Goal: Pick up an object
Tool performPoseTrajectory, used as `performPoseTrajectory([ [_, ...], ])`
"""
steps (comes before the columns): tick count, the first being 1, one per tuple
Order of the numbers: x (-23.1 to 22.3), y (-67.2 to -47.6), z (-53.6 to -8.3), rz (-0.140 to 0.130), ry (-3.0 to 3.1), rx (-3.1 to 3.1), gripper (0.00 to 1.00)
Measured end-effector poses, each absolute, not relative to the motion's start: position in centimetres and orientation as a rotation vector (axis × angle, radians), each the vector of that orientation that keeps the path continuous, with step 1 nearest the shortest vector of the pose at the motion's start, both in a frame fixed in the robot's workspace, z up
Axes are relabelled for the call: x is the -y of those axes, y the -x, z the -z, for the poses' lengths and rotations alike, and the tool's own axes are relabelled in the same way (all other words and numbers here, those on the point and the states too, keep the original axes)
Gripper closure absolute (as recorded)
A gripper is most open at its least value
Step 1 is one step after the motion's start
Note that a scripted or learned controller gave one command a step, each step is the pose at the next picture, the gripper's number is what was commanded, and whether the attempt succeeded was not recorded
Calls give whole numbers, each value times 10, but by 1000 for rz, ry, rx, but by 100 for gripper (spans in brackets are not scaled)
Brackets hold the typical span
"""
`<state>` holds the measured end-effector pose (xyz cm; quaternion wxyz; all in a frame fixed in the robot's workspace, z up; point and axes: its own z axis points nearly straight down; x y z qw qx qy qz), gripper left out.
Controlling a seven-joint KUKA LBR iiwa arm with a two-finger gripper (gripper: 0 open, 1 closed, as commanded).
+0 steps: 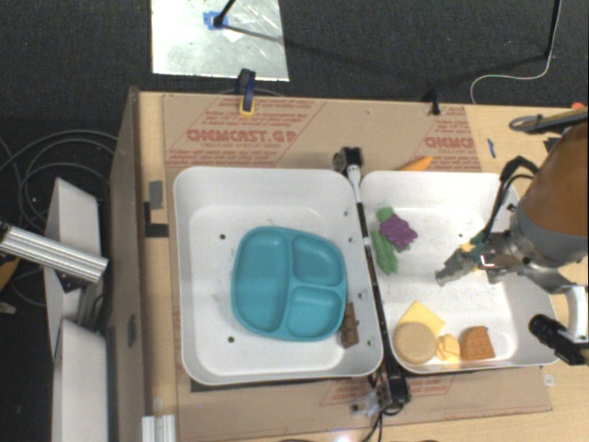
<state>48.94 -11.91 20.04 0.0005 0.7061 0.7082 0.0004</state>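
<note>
Objects (440, 339) for picking lie in the right bin (433, 187)'s near corner, purple grapes (398, 231) farther back; the pincer (453, 270), whose opening I cannot tell, hangs over bare floor between them and could close on nothing

A robotics lab: a cardboard-covered bench (304, 136) holding two white bins (198, 247), loose cables (55, 155) on dark carpet, aluminium framing (51, 251) beside.
</note>
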Motion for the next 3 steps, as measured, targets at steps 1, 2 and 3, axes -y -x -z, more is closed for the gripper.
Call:
performPoseTrajectory([
  [1, 128, -511, -86, 7, -2225, -2227, 0],
  [2, 204, -581, -86, -2, -2215, -2213, 0],
  [3, 173, -663, -126, -13, -2202, -2225, 0],
])
